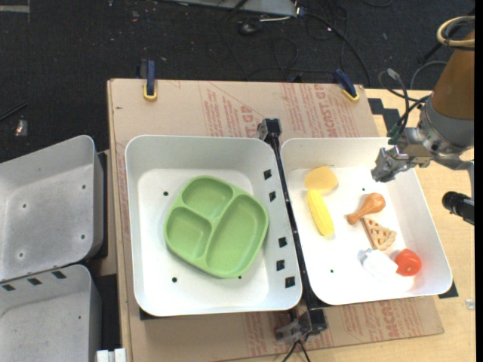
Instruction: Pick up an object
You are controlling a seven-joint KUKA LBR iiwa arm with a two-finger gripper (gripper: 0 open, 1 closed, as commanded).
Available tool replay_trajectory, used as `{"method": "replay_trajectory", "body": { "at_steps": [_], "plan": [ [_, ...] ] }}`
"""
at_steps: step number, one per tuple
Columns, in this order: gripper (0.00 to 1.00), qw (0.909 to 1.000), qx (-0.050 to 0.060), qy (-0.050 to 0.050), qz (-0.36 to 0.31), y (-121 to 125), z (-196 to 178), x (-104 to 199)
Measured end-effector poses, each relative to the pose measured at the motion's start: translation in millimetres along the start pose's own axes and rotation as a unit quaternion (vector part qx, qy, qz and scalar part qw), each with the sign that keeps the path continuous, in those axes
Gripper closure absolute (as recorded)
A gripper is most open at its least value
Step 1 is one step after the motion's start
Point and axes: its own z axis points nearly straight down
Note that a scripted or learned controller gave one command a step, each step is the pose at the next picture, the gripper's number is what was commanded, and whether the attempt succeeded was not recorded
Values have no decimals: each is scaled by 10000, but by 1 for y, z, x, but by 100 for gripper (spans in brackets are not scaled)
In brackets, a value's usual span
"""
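The right bin (423,202) holds a yellow rounded piece (321,178), a yellow corn cob (321,213), a brown drumstick (367,207), a pizza slice (379,236), a white piece (376,262) and a red tomato (408,262). My gripper (383,167) hangs over the bin's upper right part, above and a little right of the drumstick. It is dark and small in the camera view. Nothing shows between its tips.
The left bin (143,202) holds a green divided plate (217,225). Both bins rest on a cardboard sheet (226,108) held by clamps. White trays (45,194) lie at the far left. Cables run along the arm at the right.
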Motion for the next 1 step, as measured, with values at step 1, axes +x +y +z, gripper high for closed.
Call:
{"method": "replay_trajectory", "body": {
  "at_steps": [1],
  "plan": [
    [100, 10000, 0, -1, 0, 1, -24, 0]
  ]
}}
